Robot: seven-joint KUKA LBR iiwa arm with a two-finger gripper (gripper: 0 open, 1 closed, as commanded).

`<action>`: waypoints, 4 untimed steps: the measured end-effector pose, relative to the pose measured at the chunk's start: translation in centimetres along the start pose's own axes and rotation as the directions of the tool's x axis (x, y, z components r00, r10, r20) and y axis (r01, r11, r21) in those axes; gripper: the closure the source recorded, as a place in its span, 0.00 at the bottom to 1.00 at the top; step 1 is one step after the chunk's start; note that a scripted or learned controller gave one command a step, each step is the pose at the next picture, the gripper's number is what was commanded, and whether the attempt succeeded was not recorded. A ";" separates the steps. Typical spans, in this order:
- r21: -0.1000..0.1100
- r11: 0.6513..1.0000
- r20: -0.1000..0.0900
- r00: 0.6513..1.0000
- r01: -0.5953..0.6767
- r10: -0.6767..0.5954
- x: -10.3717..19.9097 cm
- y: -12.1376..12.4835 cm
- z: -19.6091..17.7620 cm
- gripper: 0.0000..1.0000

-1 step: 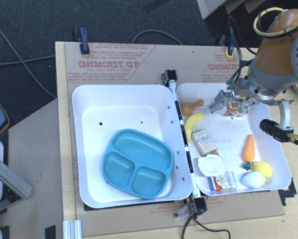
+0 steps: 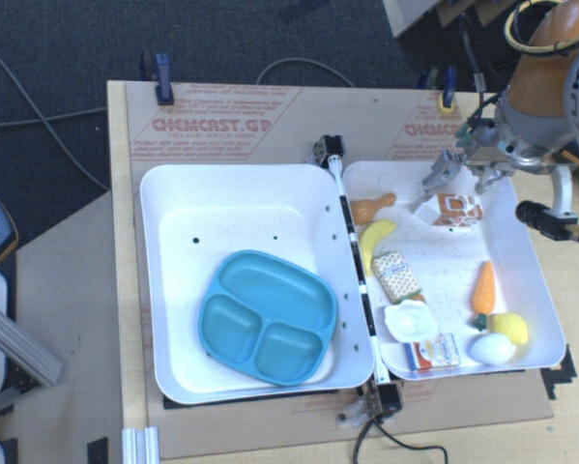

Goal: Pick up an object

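Note:
My gripper [image 2: 463, 177] hangs over the back of the right bin [image 2: 540, 288], with its fingers spread open and nothing between them. Just below it lies a small white and orange packet [image 2: 458, 211]. Further left in this bin are a brown drumstick [image 2: 374, 206], a yellow banana [image 2: 371, 243] and a checkered packet [image 2: 397, 276]. Toward the front lie an orange carrot [image 2: 483, 288], a lemon [image 2: 509, 328], a white egg [image 2: 490, 348], a white cup [image 2: 410, 320] and a small flat box [image 2: 434, 352].
The left bin [image 2: 173, 211] holds a blue divided tray [image 2: 267, 315] in its front half. A raised divider [image 2: 352, 249] runs between the two bins. Blue clamps [image 2: 161, 68] hold the board at the back. The arm's grey and orange body [image 2: 550, 56] stands at the back right.

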State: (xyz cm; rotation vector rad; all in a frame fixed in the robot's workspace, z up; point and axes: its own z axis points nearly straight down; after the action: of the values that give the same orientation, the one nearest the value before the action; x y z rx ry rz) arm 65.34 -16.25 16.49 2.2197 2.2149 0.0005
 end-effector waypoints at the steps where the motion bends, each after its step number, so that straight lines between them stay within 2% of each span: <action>1: 0.001 1.000 -0.001 1.000 0.003 -0.003 -0.8 1.5 5.6 0.00; 2: -0.023 1.000 0.002 1.000 0.008 -0.008 -2.4 -2.2 6.4 0.00; 3: -0.009 1.000 0.000 1.000 0.005 -0.005 -6.2 1.2 1.2 0.00; 4: 0.005 1.000 -0.003 1.000 0.004 -0.004 -6.0 1.3 3.6 0.00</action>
State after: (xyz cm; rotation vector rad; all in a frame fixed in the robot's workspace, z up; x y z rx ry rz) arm 66.67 -22.31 12.94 2.2197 2.2237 -0.0017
